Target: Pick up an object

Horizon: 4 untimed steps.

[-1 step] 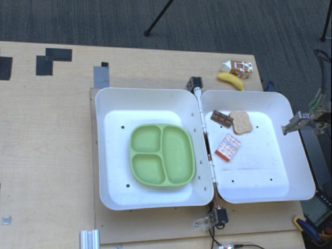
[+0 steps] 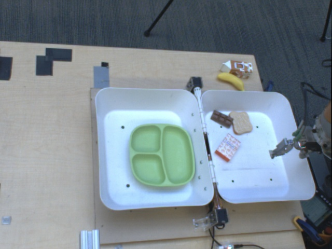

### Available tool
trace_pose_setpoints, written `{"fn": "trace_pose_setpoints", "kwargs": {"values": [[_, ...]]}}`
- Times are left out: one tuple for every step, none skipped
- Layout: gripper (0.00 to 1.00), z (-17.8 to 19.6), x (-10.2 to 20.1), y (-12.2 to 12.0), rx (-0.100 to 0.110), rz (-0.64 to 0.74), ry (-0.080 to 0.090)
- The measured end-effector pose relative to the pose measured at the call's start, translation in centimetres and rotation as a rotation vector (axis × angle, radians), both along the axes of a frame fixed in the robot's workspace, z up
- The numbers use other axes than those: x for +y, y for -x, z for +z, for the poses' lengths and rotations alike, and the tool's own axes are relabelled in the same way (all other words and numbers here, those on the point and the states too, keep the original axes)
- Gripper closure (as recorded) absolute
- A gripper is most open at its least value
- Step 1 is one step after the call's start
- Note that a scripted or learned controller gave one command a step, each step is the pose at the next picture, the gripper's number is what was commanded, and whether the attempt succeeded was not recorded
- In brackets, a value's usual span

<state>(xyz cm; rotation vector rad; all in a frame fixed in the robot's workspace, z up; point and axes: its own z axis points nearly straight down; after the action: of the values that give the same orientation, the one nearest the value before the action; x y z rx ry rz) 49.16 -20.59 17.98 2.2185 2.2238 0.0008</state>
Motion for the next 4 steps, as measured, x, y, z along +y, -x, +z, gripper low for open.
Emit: {"fn": "trace_pose_setpoints", "kwargs": {"values": [[0.00,-9.3,4.8,0.3,-0.007,0.001,0.001],[1.00,-8.2,4.8,0.1,-0.013,0.002,0.002],[0.00,-8.2,4.8,0.1,-0.012,0.002,0.002],[1.00,-7.1,4.9,-0.1,-0.016,0.004,0.002]]}}
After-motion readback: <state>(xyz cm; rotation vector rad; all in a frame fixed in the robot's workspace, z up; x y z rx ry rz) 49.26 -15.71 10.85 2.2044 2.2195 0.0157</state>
